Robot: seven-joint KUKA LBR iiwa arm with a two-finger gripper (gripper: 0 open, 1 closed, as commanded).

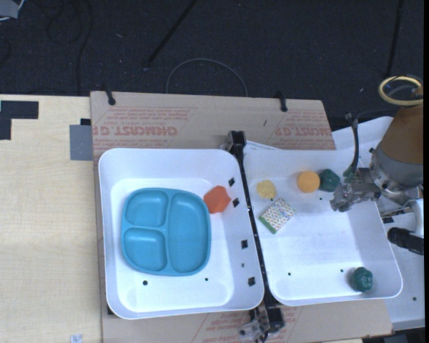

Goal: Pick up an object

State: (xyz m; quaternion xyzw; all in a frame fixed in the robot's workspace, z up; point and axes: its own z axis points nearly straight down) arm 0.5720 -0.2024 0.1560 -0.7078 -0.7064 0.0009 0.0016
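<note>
End effector [347,197] over right bin [322,277]

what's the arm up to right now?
The arm reaches in from the right, its claw low over the right bin's right side, beside a dark green object. Nothing is visibly held. That bin also holds an orange ball, a yellow piece, a patterned packet and a green ball. The left bin holds a blue divided plate and an orange block.
</note>
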